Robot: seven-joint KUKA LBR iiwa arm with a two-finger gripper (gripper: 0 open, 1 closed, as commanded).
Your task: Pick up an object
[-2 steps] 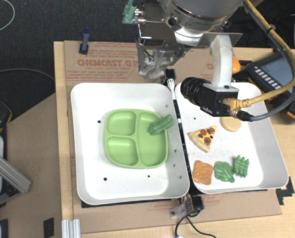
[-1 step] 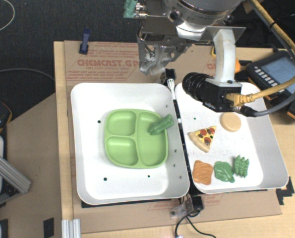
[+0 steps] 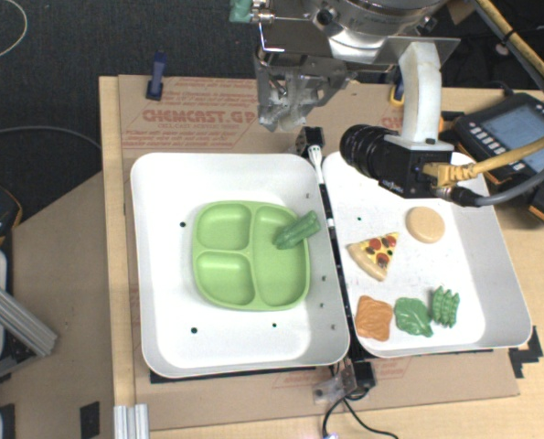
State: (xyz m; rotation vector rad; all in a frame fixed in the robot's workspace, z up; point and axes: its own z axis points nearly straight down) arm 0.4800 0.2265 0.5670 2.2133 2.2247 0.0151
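Note:
My gripper hangs high over the brown board behind the left bin, near that bin's far right corner, and I see nothing in it. In the left bin lies a light green divided plate with a dark green pod-shaped piece on its right rim. The right bin holds a pizza slice, a round tan biscuit, an orange-brown patty, a green leafy piece and a ridged green piece.
A black camera unit with a white bracket reaches over the right bin's far corner. A handheld pendant and yellow cable lie at the right. A blue clip stands on the board's back left.

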